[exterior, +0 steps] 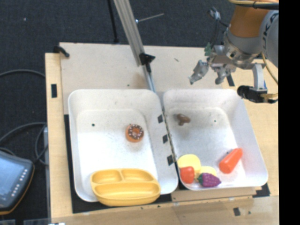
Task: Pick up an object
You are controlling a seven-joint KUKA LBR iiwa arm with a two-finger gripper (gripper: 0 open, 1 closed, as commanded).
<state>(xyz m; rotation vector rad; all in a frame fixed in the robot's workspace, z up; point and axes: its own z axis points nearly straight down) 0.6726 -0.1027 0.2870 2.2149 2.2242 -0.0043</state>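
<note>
My gripper (209, 76) hangs above the far rim of the right bin (243, 121), open, with nothing between its fingers. In that bin lie a small brown object (182, 119) near the far left corner, an orange carrot-like piece (230, 160) at the near right, and a cluster at the near edge: a yellow round piece (189, 161), a red piece (187, 174) and a purple grape bunch (209, 180). The left bin (79, 125) holds a chocolate doughnut (134, 132) in its middle and a yellow divided tray (124, 186) at its near edge.
A slanted metal pole (131, 29) rises from the bench behind the bins, ending at a black clamp (146, 60) near their shared wall. The orange-banded arm (251, 13) fills the upper right. A grey device (13, 179) sits off the bench at lower left.
</note>
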